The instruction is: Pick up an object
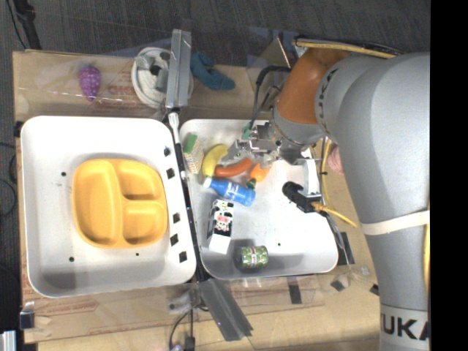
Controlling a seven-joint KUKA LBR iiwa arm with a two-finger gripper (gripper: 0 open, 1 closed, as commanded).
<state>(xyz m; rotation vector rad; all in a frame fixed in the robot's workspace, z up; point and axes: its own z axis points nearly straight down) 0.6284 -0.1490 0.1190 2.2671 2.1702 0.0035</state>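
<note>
Several toys crowded the pincer [252, 146], its grip state impossible to tell, poised over the orange carrot [235, 170] beside the banana [213, 159] in the right bin [307, 258], so a straight, centred descent seemed wisest.

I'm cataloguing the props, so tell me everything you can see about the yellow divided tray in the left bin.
The yellow divided tray looks like smooth moulded plastic with rounded corners. It has three compartments: one long one along its left side and two smaller ones on the right. It lies flat, right side up, near the middle of the left bin, with nothing visible in it.
</note>
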